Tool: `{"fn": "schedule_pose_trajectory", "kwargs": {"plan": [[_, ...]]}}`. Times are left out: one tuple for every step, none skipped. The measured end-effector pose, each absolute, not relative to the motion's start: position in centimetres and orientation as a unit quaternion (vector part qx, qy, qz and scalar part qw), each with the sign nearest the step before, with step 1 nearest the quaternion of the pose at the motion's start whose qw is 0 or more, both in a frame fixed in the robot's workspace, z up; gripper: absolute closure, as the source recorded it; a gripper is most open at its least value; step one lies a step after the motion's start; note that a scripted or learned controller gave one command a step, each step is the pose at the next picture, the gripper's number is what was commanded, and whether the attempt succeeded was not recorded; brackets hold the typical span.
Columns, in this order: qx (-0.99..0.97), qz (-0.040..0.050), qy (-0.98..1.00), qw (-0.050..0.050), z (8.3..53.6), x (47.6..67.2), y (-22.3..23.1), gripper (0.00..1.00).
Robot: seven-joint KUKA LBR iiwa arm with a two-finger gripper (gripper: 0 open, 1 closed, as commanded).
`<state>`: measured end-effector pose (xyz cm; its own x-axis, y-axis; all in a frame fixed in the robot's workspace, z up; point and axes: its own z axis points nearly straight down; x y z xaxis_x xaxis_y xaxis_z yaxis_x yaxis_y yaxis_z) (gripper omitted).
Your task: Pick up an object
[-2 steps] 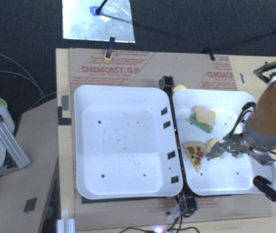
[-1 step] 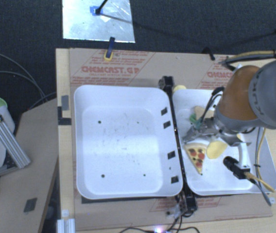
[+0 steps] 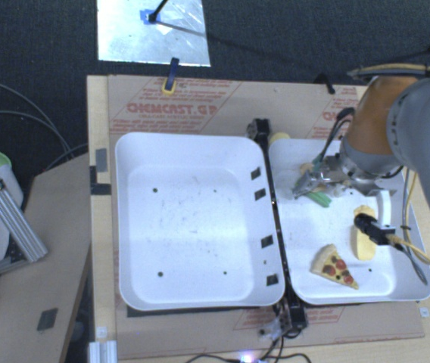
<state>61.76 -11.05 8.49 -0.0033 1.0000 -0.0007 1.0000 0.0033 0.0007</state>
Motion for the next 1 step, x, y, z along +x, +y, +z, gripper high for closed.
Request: {"fn": "schedule_pose_trajectory", "kwargs": {"plan": [[0.706, 0.0016, 0.708, 0.002, 9.61, 61.72, -10.94, 1.00]]}}
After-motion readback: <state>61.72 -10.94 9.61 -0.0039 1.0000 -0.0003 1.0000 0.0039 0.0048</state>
